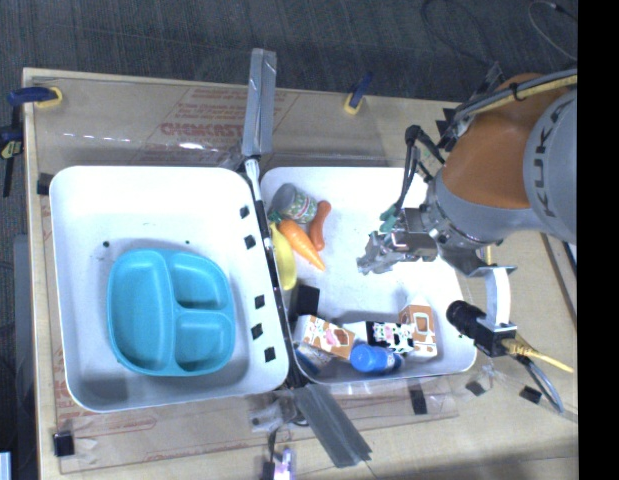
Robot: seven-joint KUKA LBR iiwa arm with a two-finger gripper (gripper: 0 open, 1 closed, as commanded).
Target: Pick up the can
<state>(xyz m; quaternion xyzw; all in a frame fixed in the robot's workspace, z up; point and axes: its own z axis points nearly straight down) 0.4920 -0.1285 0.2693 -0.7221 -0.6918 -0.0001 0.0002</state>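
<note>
Left to right:

Left shallow white bin [79, 198]: holds a light blue plastic divided tray [172, 310]. Not part of the task.

Right shallow white bin [359, 183]: the can, a small grey-green cylinder with a dark top [292, 206], lies tipped at the far left corner, just beside the divider. An orange carrot-shaped toy [301, 243] and a second, redder one [320, 222] touch or nearly touch it, with a yellow banana-like piece [285, 265] just below. Along the near wall there is a printed carton [325, 337], a blue round cap or bottle [369, 358], a black-and-white cow-patterned box [396, 336] and an orange-and-white carton [420, 330].

Pincer [377, 255]: hangs over the bare middle of the right bin, well apart from the can, nothing between its fingers. It's small and dark against the wrist, so open or closed: cannot tell.

Progress: nothing done. Can rests in the bin, ungrasped. Left to do: travel left to the corner, descend, close, lift.

Hard to read: the can's label and exact orientation, and whether the carrots pin it. The bin's far right side is hidden under the grey-and-orange arm [509, 163]. Tabletop [139, 118] bare at the back.
</note>
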